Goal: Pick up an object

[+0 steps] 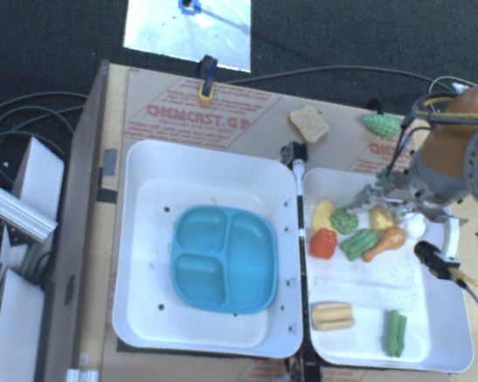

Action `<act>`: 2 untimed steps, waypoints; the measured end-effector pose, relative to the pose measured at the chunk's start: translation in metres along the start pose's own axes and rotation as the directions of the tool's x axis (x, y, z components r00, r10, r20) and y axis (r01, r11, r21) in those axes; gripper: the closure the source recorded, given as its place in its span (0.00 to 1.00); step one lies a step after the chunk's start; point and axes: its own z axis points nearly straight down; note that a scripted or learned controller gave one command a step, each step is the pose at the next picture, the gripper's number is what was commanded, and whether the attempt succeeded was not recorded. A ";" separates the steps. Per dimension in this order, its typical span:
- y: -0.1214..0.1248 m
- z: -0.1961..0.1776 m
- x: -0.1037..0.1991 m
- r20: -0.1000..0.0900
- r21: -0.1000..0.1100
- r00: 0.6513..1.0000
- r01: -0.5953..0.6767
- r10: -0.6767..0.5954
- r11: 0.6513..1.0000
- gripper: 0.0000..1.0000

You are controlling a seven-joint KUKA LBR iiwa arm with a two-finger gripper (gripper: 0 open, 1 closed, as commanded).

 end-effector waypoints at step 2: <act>-0.007 0.004 0.003 -0.003 0.000 1.000 0.001 -0.001 1.000 0.00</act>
